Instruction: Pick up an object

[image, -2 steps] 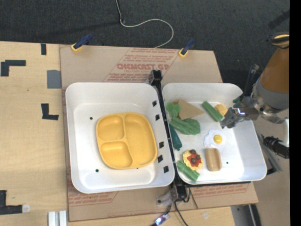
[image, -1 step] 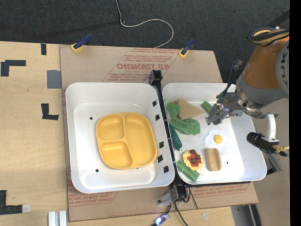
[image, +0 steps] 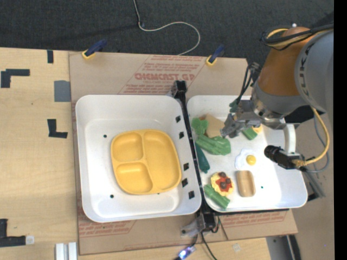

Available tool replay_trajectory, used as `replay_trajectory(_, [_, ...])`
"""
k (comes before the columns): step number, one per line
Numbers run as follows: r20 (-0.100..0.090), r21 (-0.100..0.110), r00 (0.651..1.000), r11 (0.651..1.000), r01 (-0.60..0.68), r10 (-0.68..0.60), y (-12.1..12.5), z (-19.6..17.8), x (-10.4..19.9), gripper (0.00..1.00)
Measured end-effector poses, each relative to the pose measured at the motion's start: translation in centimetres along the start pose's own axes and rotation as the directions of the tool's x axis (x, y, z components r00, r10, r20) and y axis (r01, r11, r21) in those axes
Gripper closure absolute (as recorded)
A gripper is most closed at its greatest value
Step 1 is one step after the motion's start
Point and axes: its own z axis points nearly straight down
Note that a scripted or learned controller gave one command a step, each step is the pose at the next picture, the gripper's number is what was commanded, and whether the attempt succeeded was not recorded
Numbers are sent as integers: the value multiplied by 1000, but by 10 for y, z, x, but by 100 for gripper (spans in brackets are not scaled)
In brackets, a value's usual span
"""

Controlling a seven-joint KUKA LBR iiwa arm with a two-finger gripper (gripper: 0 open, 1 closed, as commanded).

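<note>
1. The gripper [image: 232, 128] is low in the right bin [image: 295, 196], over the cluster of toy food at that bin's upper left. Its dark fingers sit just above a green leafy piece [image: 214, 144]. Whether they are released or clenched, I cannot tell, and nothing can be seen between them.
2. That green leafy piece lies against the right bin's left side, about halfway down. A second green piece [image: 200, 126] sits just above it, touching a tan slice [image: 215, 124] that is partly hidden by the gripper.
3. A small green block [image: 249, 133] lies just right of the gripper, under the wrist.
4. A dark teal strip [image: 202, 159] runs along the right bin's left wall, below the leafy piece.
5. Nearer the bin's middle is a fried egg [image: 248, 159]. Below it lie a brown bread-like piece [image: 245, 183] and a pizza slice [image: 222, 183], side by side. A green pod [image: 216, 198] rests at the lower left corner.
6. The left bin [image: 92, 199], beside the right bin, holds a yellow divided plate [image: 145, 161] near its centre.
7. Both bins rest on a cardboard sheet [image: 157, 72].
</note>
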Motion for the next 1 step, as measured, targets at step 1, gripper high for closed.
replay_trajectory(1, [-1,0,1000,1000,0,0,22,-3,38,100])
